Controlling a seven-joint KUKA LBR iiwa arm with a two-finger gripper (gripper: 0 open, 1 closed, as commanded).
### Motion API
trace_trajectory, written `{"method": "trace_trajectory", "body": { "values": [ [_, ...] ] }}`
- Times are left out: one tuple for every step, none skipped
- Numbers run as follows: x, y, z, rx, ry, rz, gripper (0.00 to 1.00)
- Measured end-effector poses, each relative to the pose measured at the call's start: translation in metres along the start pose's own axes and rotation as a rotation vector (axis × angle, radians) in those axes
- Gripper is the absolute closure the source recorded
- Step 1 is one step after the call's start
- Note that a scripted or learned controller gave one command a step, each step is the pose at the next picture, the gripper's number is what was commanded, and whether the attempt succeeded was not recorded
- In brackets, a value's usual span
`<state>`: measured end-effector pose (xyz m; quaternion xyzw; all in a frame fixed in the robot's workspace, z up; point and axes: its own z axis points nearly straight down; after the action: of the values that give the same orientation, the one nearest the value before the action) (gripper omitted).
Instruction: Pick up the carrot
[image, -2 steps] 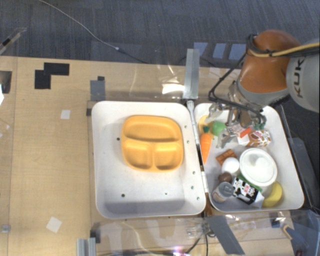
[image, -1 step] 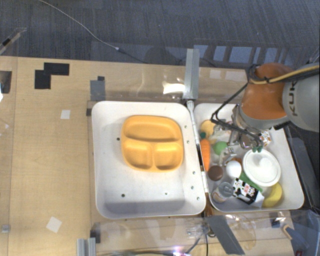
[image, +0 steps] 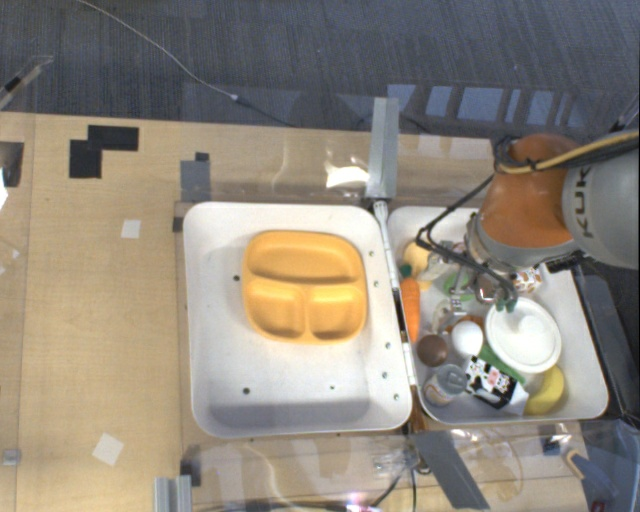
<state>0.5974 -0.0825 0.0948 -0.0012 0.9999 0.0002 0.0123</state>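
The fingers of your gripper (image: 478, 290) are lost among metal parts and cables under the wrist, so you cannot tell whether they are parted or closed, or whether anything sits between them.

In the camera view, you look down at a slant on a pale wooden table (image: 90, 330) carrying two shallow white bins side by side. Your arm (image: 560, 195) reaches in from the right, grey with a wide orange band, and hangs over the upper middle of the right bin (image: 590, 385).

The carrot (image: 410, 306) lies in the right bin, tight along its left wall, pointing up and down the picture. It is a thin orange stick, well to the left of the gripper and apart from it.

Near the carrot, lower down, sits a dark brown round thing (image: 432, 349), with a white egg-like thing (image: 467, 336) just beside it. A white bowl (image: 523, 335) sits right of those, below the wrist. A banana (image: 546, 392) lies in the bin's lower right corner, next to a small black and white carton (image: 490, 382). A yellow-green item (image: 414, 258), possibly a fruit, rests near the carrot's top end.

The left bin (image: 215, 390) holds a yellow divided plate (image: 304, 284) in its upper middle.
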Motion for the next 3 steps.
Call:
{"method": "trace_trajectory", "body": {
  "values": [
    [0.016,0.002,-0.045,-0.001,0.019,-0.095,0.0],
    [-0.016,0.003,-0.004,-0.004,0.018,-0.3,0.0],
    [0.012,-0.001,0.003,0.0,0.002,-0.417,0.0]
  ]
}}
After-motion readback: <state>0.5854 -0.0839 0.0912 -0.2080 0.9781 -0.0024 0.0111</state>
